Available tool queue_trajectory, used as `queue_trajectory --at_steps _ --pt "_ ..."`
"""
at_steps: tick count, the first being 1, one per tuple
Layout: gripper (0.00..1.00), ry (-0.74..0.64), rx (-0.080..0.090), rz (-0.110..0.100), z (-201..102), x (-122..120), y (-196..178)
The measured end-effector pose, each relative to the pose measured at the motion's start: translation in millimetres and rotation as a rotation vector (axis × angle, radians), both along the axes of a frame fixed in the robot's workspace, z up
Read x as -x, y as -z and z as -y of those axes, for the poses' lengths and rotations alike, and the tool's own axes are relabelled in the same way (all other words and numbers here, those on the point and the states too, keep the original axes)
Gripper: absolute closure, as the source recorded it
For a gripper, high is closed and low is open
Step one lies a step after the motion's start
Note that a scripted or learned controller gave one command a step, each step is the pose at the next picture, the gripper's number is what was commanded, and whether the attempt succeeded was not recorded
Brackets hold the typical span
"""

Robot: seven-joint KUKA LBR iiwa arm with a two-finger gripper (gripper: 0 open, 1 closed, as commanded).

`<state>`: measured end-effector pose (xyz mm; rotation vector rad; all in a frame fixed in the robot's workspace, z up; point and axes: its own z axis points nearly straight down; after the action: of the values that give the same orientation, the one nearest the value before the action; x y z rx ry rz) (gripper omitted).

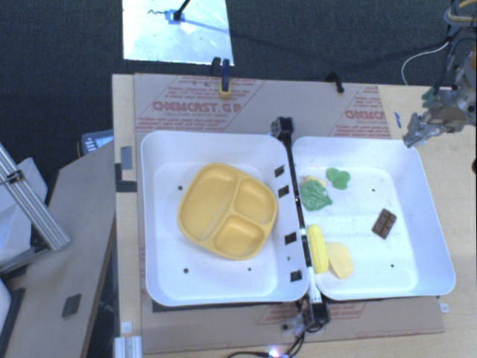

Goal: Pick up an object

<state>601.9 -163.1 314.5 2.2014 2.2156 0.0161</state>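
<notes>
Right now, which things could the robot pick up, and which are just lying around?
For the job: gripper, brown block, corn cob, green pieces, pale yellow piece.

Just lying about: yellow divided plate, white bins, bench.

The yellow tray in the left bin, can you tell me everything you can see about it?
The tray is a pale yellow dish with rounded corners that looks like smooth plastic. Raised ridges split it into three sections: one large one on its left and two smaller ones on its right. All three look bare. It lies flat and face up, turned at an angle to the walls of the left bin, near the middle of the floor. It touches just that floor.
</notes>
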Motion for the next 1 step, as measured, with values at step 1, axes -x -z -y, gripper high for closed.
queue_trajectory --at_steps 1 --pt "1.0 -0.001 -0.001 0.002 -28.7 15.3 -194.3"
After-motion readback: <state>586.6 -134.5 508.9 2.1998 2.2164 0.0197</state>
